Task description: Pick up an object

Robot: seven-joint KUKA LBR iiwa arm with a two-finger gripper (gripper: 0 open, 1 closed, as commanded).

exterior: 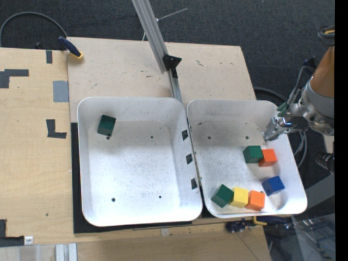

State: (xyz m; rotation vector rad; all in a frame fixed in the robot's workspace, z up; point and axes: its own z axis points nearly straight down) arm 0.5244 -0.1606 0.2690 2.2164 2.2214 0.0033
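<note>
My gripper (272,130) hangs over the far right side of the right bin (228,118), with nothing visible between its tips. Just below it lie a green cube (253,154) and an orange cube (267,157), touching each other. A blue cube (273,185) sits nearer the front right corner. Along the bin's front wall lie a dark green cube (222,195), a yellow cube (240,197) and another orange cube (255,200) in a row. A lone green cube (106,125) lies in the left bin (136,205), at its far left.
A metal rail (152,29) slants down from the top to the divide between the bins. The arm's grey and orange body (325,88) stands at the right edge. A blue and yellow clamp (71,47) lies on the bench at the back left.
</note>
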